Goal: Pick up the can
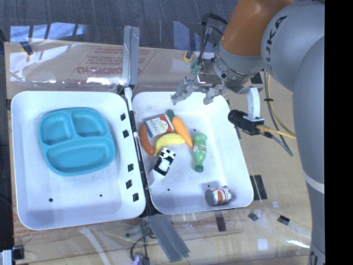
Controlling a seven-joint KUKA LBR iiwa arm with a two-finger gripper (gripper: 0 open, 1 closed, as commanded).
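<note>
A: Where's the can (218, 195)?

B: Lying on its side in the near right corner of the right bin (237, 148), close against the near rim. It sits well apart from the other things.

A: And the gripper (195, 94)?

B: Up at the far edge of that same bin, hanging over the rim. The jaws stand apart with nothing between them. So the can is still unpicked, and the whole length of the bin lies between it and the jaws.

A: What's in the way?

B: A cluster in the bin's middle left: a carrot (182, 130), a banana (169, 141), a green bottle (199, 151), a small carton (157, 126) and a black-and-white toy (164, 162). The left bin (22, 164) just holds a blue divided plate (77, 139).

A: What could go wrong, then?

B: I'd guess two things. A low path toward the can might clip the green bottle, which lies nearest that line. And the can is round and on its side, so jaws closing across its curve could make it roll away. The bin wall beside it also leaves one finger little room, so a descent slightly off could land on the rim.
</note>
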